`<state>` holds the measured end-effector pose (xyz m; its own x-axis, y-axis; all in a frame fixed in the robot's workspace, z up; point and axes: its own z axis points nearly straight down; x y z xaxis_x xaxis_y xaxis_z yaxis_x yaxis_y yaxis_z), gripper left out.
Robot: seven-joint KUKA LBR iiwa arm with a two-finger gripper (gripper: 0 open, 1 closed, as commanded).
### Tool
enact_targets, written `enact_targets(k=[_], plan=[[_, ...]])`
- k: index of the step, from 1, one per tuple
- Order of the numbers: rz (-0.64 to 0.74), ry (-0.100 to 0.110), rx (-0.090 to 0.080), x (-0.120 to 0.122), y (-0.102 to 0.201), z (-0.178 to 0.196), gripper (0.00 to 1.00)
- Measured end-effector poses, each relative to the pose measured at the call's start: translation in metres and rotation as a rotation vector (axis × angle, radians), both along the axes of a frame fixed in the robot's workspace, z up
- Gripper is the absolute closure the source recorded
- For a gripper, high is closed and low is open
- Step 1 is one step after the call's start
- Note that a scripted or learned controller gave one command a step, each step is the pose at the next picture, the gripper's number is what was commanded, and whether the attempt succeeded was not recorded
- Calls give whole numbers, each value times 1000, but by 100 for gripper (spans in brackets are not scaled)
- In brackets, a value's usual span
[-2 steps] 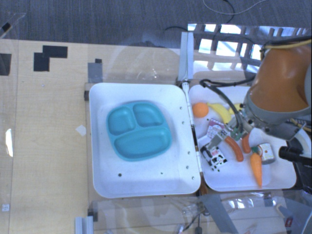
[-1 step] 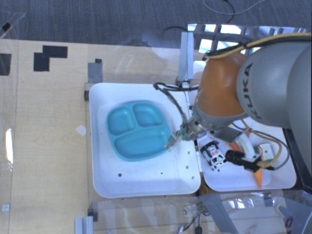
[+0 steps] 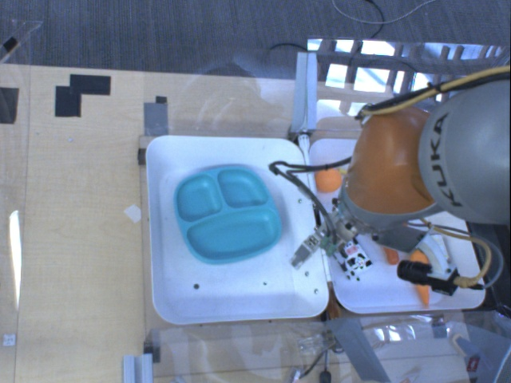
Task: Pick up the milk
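Gripper (image 3: 313, 246) hung low over right rim of left bin (image 3: 239, 298), fingers apart, nothing between them. Milk (image 3: 355, 262), small cow-spotted carton, lay just right of gripper in right bin (image 3: 383, 294), not gripped. Blue plate (image 3: 227, 214) sat left of gripper. Orange item (image 3: 327, 179) above gripper, another (image 3: 421, 282) farther right past milk.

The milk (image 3: 357, 262) is a small white carton with black cow-like patches and a touch of red. It lies tilted just beside the end effector (image 3: 329, 242), on its lower right, partly covered by the wrist, near the right bin's left edge.
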<state>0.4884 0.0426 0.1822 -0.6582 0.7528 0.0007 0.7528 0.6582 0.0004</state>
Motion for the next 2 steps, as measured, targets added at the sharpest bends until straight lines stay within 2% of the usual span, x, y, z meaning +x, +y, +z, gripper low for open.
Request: enact_targets(k=[1,2], plan=[[-104,-1,0,1,-29,0,0],[-120,-3,-1,12,-27,83,0]])
